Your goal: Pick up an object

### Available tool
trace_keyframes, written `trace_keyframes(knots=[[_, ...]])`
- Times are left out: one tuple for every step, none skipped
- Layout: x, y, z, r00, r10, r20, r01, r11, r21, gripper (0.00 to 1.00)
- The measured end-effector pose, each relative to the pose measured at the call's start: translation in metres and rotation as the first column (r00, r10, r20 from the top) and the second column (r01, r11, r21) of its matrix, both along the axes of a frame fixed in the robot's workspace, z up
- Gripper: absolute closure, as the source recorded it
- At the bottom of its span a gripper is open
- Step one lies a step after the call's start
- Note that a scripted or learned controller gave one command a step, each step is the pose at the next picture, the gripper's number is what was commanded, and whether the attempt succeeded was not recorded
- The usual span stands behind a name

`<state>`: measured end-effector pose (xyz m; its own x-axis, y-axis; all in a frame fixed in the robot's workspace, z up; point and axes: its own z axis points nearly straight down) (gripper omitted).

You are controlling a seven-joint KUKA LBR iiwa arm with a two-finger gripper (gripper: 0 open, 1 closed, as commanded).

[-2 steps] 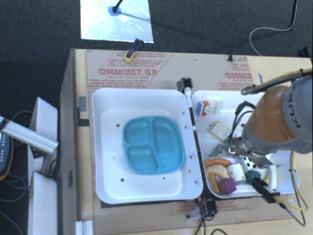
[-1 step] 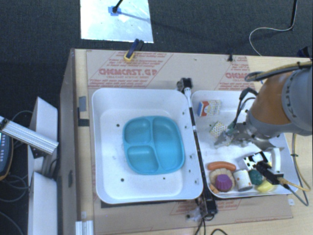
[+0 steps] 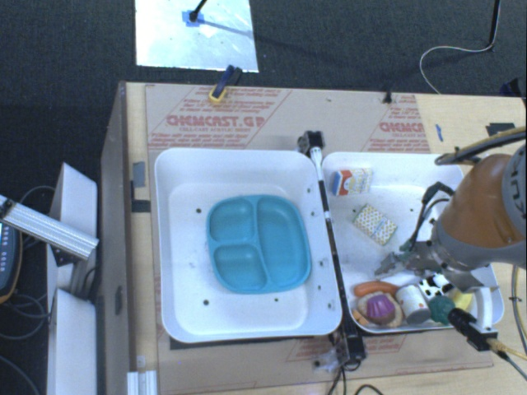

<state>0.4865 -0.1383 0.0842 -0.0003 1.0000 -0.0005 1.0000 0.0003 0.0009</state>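
— Purple, is it, that thing nearest the front?
— Yes, a purple ball [image 3: 379,307] in the near corner of my right bin [image 3: 408,169]. It touches an orange carrot [image 3: 370,288] and lies just beside a white cylinder [image 3: 412,303]. A black-and-white spotted toy [image 3: 430,286] and a green piece [image 3: 441,308] crowd in next to those.
— And your claw?
— My claw [image 3: 394,262] hangs just behind that pile, pointing toward the divider between the bins. I cannot tell whether it is wide, narrow or gripping anything.
— Farther back?
— A patterned block [image 3: 375,223] lies tilted, near the claw but apart from it. Beyond it a small white, orange and blue carton [image 3: 350,181] sits near the far wall. The left bin [image 3: 181,179] holds a blue divided plate [image 3: 258,243], lying flat. At the tabletop [image 3: 346,113] far edge rests a yellow-and-black tool [image 3: 224,83].
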Motion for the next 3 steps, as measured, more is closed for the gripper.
trace_keyframes(knots=[[0.15,0.002,0.072,1.0,0.004,0.006,-0.004,1.0,-0.001,0.0],[0.136,0.037,0.029,1.0,0.005,0.0,-0.005,1.0,0.001,0.0],[0.117,0.037,0.0,1.0,0.002,0.0,-0.002,1.0,0.0,0.0]])
